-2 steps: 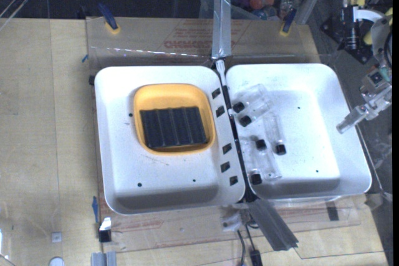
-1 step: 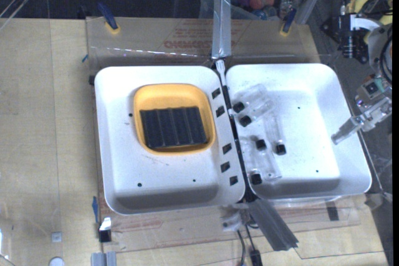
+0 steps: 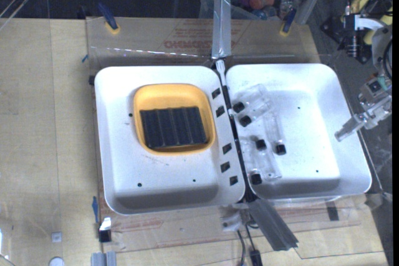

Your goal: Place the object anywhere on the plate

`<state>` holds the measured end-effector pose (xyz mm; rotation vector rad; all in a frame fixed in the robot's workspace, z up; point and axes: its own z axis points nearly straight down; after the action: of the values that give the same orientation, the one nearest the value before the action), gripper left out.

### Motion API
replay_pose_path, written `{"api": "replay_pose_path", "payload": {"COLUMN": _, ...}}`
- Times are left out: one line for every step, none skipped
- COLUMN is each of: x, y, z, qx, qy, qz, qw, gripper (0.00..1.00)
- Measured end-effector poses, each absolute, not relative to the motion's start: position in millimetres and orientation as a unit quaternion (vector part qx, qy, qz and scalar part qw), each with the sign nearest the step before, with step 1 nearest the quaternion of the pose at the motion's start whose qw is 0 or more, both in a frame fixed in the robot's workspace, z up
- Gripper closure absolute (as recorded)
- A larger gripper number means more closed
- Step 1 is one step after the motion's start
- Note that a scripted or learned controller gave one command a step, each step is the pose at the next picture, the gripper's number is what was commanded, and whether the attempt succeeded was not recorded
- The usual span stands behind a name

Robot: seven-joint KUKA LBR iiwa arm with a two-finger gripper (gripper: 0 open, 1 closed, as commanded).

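Currently dark ribbed rectangular block [image 3: 173, 126] lies flat on yellow rounded-square plate [image 3: 141, 100], left white bin [image 3: 115, 156]. Gripper [image 3: 352, 126] at right white bin [image 3: 312, 103] outer edge; open/closed: cannot tell. Judged: placement approx. done; keep arm clear of plate.

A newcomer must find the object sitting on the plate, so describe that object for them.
Start at the left white bin of the two on the bench. In its middle lies a yellow plate with rounded corners. On that plate rests the dark ribbed rectangular object, a flat slab with parallel grooves, far larger than the small black pieces beside it in the right bin.
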<state>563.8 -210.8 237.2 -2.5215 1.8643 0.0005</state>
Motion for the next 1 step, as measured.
{"api": "replay_pose_path", "payload": {"x": 539.2, "y": -198.2, "z": 254.8, "qx": -0.79, "qy": 0.613, "qz": 0.0019, "qw": 0.002, "gripper": 0.0}}
